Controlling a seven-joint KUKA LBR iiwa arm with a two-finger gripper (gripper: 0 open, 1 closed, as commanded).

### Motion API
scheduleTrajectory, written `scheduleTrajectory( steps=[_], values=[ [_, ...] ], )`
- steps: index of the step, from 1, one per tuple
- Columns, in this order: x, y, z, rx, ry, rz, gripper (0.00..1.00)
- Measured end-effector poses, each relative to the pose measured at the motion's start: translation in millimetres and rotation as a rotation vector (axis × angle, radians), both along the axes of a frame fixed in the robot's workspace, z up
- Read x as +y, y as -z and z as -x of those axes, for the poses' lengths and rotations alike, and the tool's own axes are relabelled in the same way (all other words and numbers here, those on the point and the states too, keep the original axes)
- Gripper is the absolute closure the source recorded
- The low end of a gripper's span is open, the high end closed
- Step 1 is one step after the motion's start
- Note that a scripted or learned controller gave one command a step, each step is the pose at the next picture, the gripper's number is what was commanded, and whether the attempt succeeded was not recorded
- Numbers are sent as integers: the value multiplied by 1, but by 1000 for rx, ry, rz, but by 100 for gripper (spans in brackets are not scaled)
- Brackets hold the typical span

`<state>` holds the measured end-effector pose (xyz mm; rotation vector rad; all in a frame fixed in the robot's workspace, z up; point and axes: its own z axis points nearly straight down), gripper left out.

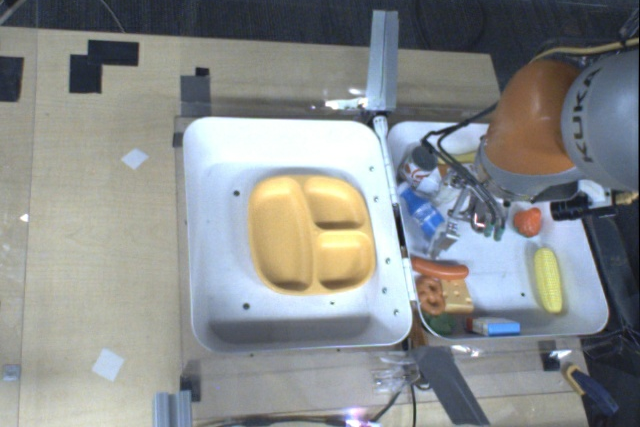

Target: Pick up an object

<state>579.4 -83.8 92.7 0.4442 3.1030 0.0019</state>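
Note:
My gripper (pixel 447 231) hangs low in the right bin (pixel 575 310), at its left side, under the grey arm with the orange band. It sits right over a blue and white packet (pixel 420 213). Just below it lies a red hot dog (pixel 440 268), and under that a brown toy (pixel 445 297). A corn cob (pixel 547 279) lies at the bin's right. A red tomato (pixel 528 221) rests beside the wrist. A blue and white marker (pixel 495 326) lies along the front wall.
The left bin (pixel 215 315) holds a yellow divided tray (pixel 308 232). A metal post (pixel 383 60) stands behind the wall between the two bins. Black cables trail from the wrist over the right bin's back.

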Motion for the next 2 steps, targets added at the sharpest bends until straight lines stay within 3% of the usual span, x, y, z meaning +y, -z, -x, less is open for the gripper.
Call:
scheduleTrajectory(
  steps=[1,2],
  values=[
    [-4,-10,-2,-6,2,5,100],
    [50,-94,-50,-3,198,-2,100]
  ],
)
